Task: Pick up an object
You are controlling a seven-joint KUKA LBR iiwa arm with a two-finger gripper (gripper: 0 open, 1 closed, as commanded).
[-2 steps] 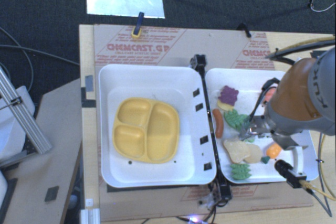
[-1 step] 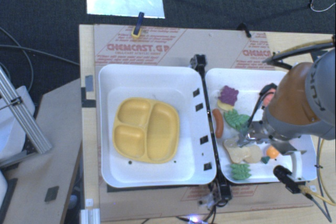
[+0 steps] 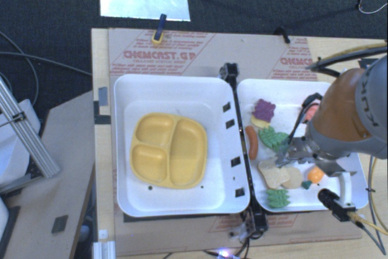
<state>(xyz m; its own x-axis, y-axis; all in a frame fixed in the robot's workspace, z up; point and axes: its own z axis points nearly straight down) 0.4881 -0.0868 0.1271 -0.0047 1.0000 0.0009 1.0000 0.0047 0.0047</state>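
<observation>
Camera view, reaching step: claw, grip state not discernible, low in the right bin among toy foods, just above the tan bread slice near the bin's front edge; next move calls for closing on one piece, then lifting.

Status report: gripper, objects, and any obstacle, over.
Gripper low in right bin, among toy food. Nothing seen held. Purple grapes, green piece close by.
</observation>
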